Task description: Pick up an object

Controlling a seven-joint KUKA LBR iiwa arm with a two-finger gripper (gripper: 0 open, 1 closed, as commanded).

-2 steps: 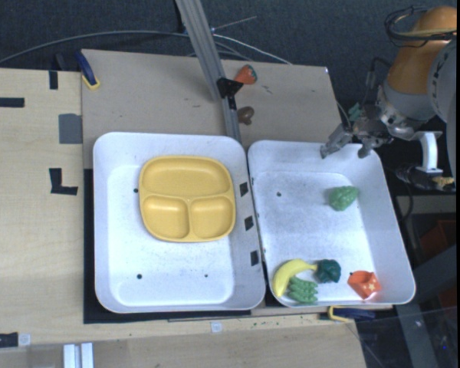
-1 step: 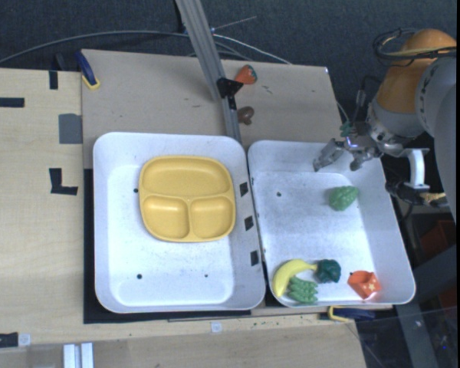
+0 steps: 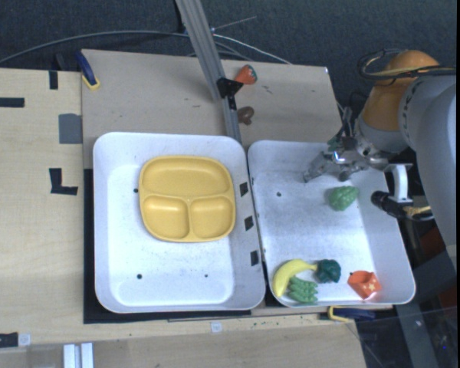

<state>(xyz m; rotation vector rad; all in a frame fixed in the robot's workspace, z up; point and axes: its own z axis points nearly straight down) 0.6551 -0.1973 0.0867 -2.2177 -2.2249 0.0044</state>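
Note:
In the right bin (image 3: 383, 240), a pale green leafy toy (image 3: 342, 198) lies toward the upper right. Along the front edge sit a yellow banana (image 3: 290, 270), a bright green knobbly piece (image 3: 303, 290), a dark teal piece (image 3: 328, 270) and an orange-red piece (image 3: 363, 283). My gripper (image 3: 327, 175) hovers over the bin's far right part, just up and left of the pale green toy. Its fingers are spread open with nothing between them.
The left bin (image 3: 115, 228) holds a yellow divided plate (image 3: 188, 198). A grey pole (image 3: 207, 44) slants down to the gap between the bins at the back. My arm's grey body and orange band (image 3: 399, 90) fill the right side above the right bin.

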